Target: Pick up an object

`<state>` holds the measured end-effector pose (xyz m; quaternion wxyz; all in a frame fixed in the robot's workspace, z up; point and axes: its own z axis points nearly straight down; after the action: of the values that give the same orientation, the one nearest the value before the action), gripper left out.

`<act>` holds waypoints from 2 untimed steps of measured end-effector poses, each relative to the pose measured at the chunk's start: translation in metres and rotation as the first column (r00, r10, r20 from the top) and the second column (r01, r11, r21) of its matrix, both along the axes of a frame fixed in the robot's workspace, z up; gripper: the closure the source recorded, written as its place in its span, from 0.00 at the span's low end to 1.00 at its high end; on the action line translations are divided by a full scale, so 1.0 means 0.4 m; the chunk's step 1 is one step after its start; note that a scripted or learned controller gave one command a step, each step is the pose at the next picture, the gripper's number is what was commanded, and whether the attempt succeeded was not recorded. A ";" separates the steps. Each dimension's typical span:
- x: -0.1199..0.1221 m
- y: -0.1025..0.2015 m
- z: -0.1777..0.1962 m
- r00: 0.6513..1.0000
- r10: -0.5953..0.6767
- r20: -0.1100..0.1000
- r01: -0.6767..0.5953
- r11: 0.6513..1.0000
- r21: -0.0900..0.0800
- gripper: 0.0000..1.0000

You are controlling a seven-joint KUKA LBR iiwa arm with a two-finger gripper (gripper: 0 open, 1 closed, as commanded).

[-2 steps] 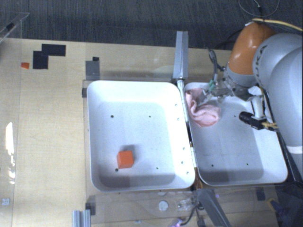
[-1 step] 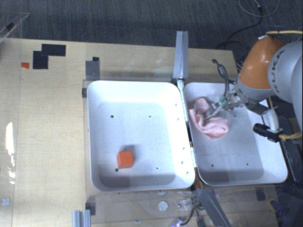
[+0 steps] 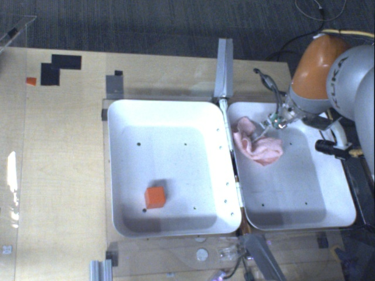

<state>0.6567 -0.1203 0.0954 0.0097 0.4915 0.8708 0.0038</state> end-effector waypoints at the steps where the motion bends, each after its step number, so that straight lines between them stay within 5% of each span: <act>1: -0.004 0.061 0.003 0.994 0.107 0.002 -0.107 0.994 -0.006 0.00; 2: -0.045 0.060 0.004 0.989 0.149 0.008 -0.149 0.989 -0.005 0.00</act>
<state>0.6388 -0.0964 0.0970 0.0140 0.4249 0.9051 0.0049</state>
